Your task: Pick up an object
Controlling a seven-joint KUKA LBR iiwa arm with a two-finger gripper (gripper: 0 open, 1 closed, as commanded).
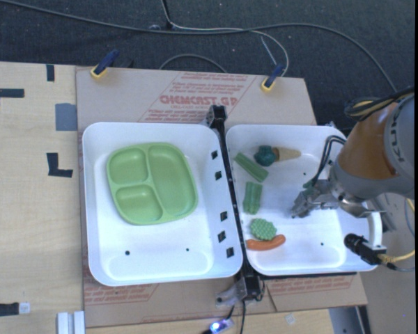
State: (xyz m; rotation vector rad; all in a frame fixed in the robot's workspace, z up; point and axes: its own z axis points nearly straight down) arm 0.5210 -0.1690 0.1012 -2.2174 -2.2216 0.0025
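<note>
Orange carrot (266,243) sits at the right bin's (334,263) front, left of my pincer (303,207), which grips nothing; can't tell how open.

1. Cardboard sheet (195,96), lying under the two white bins: red printed lettering reading "CHEMCAST GP", seen just above the bins' top edges.
2. Smaller red print lines around that lettering: too small to read.
</note>
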